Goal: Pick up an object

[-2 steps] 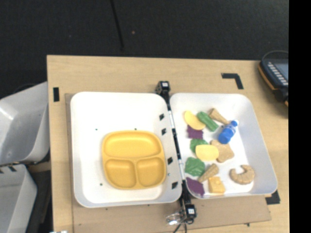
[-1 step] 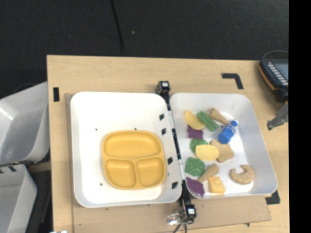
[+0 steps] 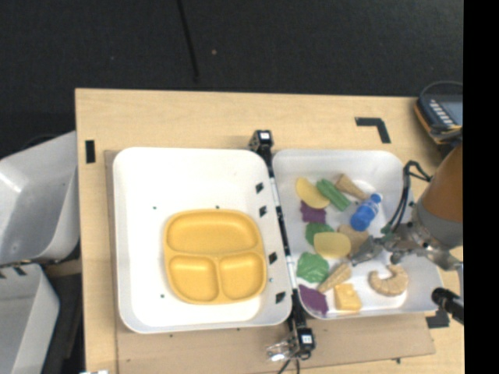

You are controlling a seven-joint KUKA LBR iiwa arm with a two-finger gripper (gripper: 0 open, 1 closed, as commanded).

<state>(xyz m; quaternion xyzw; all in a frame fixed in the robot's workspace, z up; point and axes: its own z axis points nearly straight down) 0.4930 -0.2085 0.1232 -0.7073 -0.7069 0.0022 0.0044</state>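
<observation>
The right bin (image 3: 390, 162) holds several toy food pieces. Among them are a blue bottle (image 3: 364, 213), a long green piece (image 3: 335, 195), a yellow chip (image 3: 311, 193), a yellow lump (image 3: 331, 245), a green leafy piece (image 3: 312, 267), a tan wedge (image 3: 336, 276), a yellow block (image 3: 347, 296) and a tan ring (image 3: 387, 281). My gripper (image 3: 373, 248) is low in this bin. It is just right of the yellow lump, below the blue bottle and above the tan ring. I see nothing held in it.
The left bin (image 3: 140, 185) carries a yellow divided plate (image 3: 212, 255). A dark handheld device (image 3: 440, 115) lies at the bench's far right. The arm's orange band (image 3: 448, 185) hangs over the right bin's right wall. A black cable (image 3: 404, 193) runs beside it.
</observation>
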